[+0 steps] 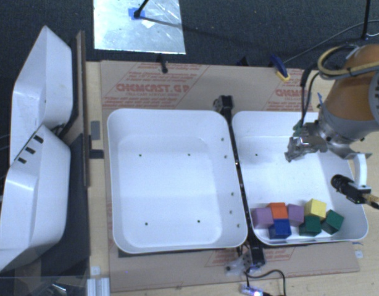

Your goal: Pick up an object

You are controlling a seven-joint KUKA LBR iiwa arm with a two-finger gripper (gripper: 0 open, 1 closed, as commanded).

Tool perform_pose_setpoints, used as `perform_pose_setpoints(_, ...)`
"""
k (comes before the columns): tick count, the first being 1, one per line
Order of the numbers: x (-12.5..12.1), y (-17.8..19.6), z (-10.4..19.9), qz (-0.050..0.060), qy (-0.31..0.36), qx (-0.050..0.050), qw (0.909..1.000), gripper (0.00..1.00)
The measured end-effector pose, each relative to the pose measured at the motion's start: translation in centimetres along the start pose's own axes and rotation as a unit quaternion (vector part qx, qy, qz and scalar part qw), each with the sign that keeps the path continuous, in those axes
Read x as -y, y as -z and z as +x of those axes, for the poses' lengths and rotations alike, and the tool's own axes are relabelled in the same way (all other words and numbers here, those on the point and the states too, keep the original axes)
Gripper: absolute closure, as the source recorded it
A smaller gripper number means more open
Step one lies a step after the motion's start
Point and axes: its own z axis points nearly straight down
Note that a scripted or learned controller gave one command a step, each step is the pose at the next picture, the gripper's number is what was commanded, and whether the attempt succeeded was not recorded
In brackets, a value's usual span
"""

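The right bin (263, 134) holds a cluster of small blocks along its near wall: two purple blocks (262, 216), orange (278, 210), blue (279, 228), yellow (316, 208) and two green (310, 226). The gripper (297, 148) hangs over the bin's far half, well apart from them; whether its fingers are apart, I cannot tell.

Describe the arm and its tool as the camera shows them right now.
The arm is grey with a broad orange band above the wrist. Yellow and black cables loop over its top. The tool is small, grey metal. A black cylindrical part with a white bracket sits beside the wrist.
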Motion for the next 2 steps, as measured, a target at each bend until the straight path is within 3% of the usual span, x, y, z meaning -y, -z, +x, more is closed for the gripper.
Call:
perform_pose_setpoints(1, -0.5, 6.1, -0.6, -0.001, 0.000, 0.000, 1.0000, 1.00)
perform_pose_setpoints(2, -0.5, 5.0, 4.0, 0.002, 0.002, -0.001, 1.0000, 1.00)
